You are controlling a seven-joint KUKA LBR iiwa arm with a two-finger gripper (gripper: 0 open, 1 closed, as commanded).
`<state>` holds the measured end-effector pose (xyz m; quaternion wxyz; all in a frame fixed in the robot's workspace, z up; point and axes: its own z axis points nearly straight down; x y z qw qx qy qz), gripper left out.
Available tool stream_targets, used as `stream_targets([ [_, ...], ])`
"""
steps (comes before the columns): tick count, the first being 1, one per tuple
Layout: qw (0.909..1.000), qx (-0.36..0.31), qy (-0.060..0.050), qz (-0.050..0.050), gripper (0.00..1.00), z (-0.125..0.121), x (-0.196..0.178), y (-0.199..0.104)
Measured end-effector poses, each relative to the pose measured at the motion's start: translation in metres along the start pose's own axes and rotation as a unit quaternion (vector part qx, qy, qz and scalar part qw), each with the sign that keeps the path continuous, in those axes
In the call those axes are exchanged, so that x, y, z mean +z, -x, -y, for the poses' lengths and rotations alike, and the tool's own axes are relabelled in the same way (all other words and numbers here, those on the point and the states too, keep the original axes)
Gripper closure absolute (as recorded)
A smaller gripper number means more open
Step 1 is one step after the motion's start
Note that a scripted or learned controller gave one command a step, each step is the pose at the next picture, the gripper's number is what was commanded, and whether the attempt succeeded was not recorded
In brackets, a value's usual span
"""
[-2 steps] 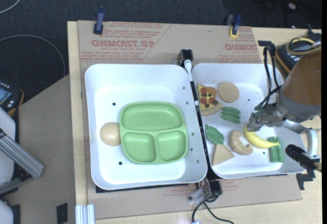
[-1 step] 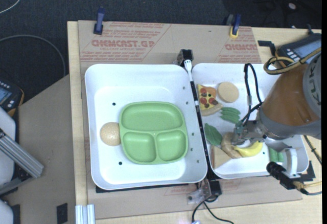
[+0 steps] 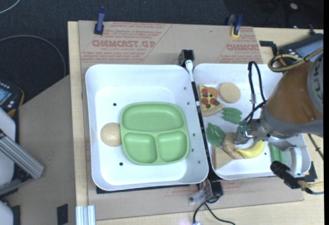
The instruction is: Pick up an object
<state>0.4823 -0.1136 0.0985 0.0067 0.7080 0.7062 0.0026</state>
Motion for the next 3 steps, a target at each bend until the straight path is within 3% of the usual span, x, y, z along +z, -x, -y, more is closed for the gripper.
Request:
stream_targets([
  [2,1.0000,0.001,0.002,0.001,1.00,-0.001,-0.019,0.000],
  [3,1.0000,0.000,-0.001,0.000,1.00,0.000,0.007,-0.017],
])
